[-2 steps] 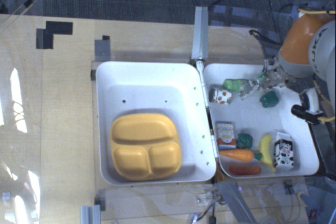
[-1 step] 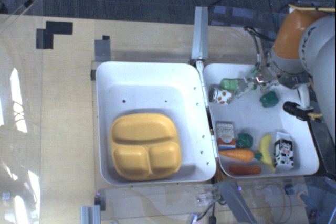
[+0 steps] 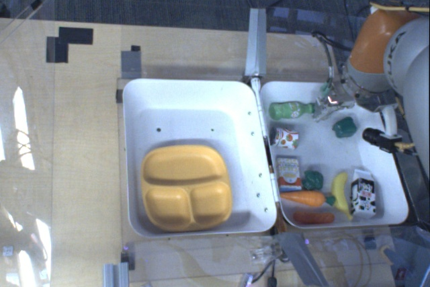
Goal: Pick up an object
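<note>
My gripper (image 3: 330, 101) hangs low over the back of the right bin (image 3: 403, 212), under the grey wrist and its orange band (image 3: 373, 44). It is right beside the cap end of a green bottle (image 3: 290, 109) that lies on its side. A dark green lump (image 3: 345, 126) sits just in front of and to the right of the gripper. Nothing can be seen held in it.
The right bin also holds a small printed carton (image 3: 285, 138), a flat box (image 3: 288, 170), a green piece (image 3: 312, 179), a carrot (image 3: 304, 198), a red sausage (image 3: 312, 217), a banana (image 3: 340, 191) and a cow-patterned carton (image 3: 363, 193). The left bin (image 3: 134, 144) holds a yellow compartment tray (image 3: 187, 185).
</note>
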`<state>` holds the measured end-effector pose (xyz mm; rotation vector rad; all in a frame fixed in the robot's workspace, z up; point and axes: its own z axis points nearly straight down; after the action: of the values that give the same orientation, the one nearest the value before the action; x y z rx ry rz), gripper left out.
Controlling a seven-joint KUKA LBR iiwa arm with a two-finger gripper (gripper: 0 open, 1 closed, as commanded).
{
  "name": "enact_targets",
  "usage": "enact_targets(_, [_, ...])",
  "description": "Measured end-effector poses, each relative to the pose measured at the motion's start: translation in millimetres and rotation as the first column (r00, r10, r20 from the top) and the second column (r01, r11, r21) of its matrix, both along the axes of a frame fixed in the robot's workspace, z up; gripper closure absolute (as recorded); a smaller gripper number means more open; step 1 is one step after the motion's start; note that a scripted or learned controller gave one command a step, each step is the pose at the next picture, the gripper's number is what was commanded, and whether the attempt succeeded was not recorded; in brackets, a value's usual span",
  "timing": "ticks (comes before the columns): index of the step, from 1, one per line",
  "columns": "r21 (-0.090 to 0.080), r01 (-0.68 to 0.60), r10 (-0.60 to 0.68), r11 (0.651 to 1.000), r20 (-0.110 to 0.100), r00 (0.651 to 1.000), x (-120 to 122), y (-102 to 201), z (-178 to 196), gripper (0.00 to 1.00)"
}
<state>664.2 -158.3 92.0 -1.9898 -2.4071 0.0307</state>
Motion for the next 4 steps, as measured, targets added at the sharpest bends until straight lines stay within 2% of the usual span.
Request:
enact_targets(1, [0.000, -0.001, 0.001, 1.000, 0.000, 1.000, 0.0, 0.3, -0.1, 0.00])
enact_targets(2, [0.002, -0.071, 0.071, 0.997, 0.030, 0.997, -36.2, -47.6, 43.4, 0.00])
enact_targets(3, [0.001, -0.078, 0.077, 0.997, 0.036, 0.996, -70.6, -48.2, -5.0, 0.00])
enact_targets(4, [0.002, -0.287, 0.287, 0.958, 0.031, 0.957, -65.5, 1.6, 109.1, 0.00])
